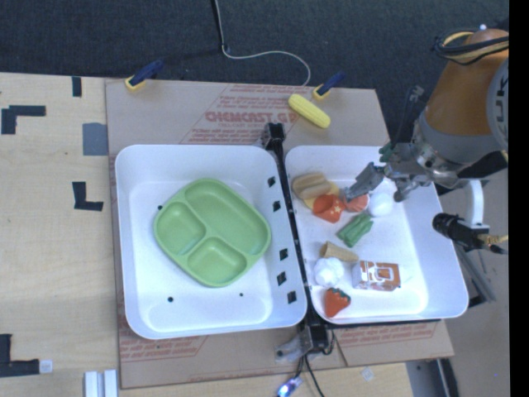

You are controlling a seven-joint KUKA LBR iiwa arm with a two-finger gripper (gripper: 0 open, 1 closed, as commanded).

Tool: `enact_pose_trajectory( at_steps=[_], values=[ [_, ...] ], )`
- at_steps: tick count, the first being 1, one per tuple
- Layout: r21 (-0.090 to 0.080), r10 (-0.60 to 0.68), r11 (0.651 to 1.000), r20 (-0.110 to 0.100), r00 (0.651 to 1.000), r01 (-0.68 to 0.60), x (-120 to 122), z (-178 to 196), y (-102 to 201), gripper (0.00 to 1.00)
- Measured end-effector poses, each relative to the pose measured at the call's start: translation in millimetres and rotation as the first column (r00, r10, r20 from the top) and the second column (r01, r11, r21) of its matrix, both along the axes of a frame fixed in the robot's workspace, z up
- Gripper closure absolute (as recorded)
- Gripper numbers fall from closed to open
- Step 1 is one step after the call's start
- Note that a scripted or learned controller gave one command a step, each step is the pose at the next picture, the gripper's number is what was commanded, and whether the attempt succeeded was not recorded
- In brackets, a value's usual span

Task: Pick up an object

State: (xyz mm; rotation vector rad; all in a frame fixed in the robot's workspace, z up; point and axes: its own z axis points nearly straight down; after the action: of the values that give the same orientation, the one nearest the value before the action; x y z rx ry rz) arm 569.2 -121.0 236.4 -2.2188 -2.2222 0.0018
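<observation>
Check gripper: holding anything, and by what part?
Cannot tell. The gripper sits low over the right bin, by the red toy food, but no object is visibly clamped.

- Arm (471,98): grey with an orange band, enters from the right — angled down over the right bin's (430,300) far right corner.
- Gripper (357,190): low inside that bin, pointing leftward.

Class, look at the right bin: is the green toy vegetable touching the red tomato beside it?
Apart. The camera view shows a strip of white bin floor between the green vegetable and the red tomato, both lying in the right bin.
</observation>
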Motion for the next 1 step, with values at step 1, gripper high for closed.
enact_pose_trajectory(
  at_steps=[1],
  values=[
    [-0.003,0.003,1.0,0.009,1.0,-0.003,6.7,-153.1,21.2,0.0]
  ],
)
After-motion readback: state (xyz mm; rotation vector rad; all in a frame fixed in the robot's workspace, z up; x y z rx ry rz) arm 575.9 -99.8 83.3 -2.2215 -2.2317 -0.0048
